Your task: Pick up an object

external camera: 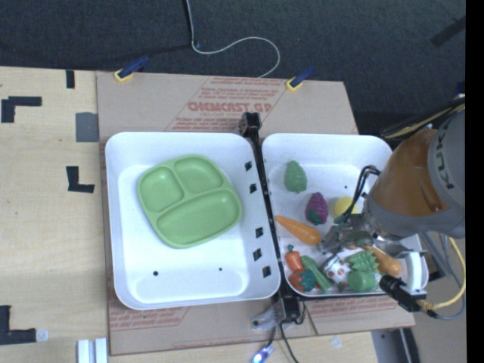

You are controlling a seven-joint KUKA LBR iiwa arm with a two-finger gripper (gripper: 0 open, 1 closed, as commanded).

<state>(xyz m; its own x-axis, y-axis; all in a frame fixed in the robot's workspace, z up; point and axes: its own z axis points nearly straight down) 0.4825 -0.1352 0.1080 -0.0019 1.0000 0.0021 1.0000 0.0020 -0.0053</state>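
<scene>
So the setup here is two white bins side by side, and the reason the arm is parked low over the right bin [333,146] is pretty obvious: that's where all the grabbable stuff is. The left bin [121,203] just has a green divided plate [190,200] sitting in it, flat and wide, not much of a pick target. The toy food is crowded toward the near end of the right bin: an orange carrot [299,230] lying at a slant, a purple grape bunch [317,207] just above it, a green leafy piece [295,176] further back on its own, something yellow [344,205] half tucked behind the arm, and a messy cluster of red and green bits [302,272] near the front wall. The gripper [340,238] is hanging right over that cluttered patch, just beside the carrot's fat end. Honestly I can't tell how the claw is set, the wrist and cabling block it, and nothing is visibly between it. My guess is it's going for the carrot or whatever's next to it, but with things packed that tight it could easily nudge a neighbour instead.
</scene>
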